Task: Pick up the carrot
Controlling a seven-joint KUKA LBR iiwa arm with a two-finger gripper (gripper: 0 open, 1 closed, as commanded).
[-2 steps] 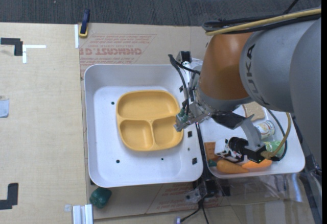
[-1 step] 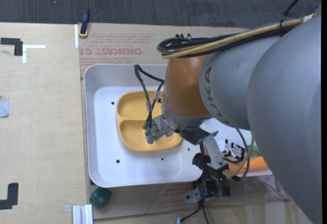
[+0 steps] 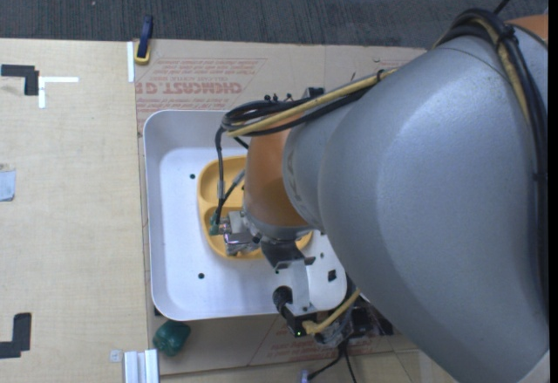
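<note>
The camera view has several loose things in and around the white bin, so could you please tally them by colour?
Yellow: 1, the yellow object in the white bin, partly under the arm.
Green: 1, the green object outside the bin's near corner.
Blue and yellow: 1, the clamp.
Total: 3

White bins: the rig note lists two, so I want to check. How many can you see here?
1. The white bin lies at centre-left, holding a yellow bowl under the gripper. The arm covers the right side, so a second bin may be hidden beneath it.
</note>
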